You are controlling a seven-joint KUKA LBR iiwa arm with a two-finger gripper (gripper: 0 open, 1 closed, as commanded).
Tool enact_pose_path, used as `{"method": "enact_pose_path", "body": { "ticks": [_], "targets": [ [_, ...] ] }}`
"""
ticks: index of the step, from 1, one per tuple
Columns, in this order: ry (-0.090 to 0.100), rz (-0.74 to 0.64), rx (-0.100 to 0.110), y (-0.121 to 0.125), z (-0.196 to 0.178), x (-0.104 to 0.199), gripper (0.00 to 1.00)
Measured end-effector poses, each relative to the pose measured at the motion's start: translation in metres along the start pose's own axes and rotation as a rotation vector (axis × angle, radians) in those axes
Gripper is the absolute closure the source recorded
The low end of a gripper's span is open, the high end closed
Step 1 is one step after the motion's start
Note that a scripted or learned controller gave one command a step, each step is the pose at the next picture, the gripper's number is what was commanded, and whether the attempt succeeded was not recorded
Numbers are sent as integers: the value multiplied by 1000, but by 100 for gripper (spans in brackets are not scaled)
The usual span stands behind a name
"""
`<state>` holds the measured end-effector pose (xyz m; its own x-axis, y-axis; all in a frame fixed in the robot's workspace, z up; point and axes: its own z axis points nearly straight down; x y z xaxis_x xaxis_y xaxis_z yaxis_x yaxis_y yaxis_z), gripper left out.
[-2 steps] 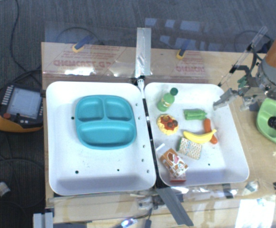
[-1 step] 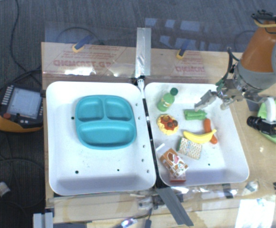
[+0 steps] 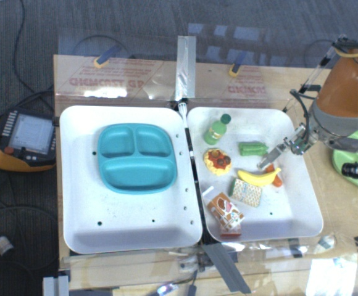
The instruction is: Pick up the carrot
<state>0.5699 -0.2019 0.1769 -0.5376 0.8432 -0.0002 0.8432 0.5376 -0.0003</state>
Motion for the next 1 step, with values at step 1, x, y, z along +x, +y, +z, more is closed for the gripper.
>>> {"method": "enact_pose_path", "body": {
  "ticks": [1],
  "targets": [
    [-1, -226, -1, 30, -22, 10, 0]
  ]
}}
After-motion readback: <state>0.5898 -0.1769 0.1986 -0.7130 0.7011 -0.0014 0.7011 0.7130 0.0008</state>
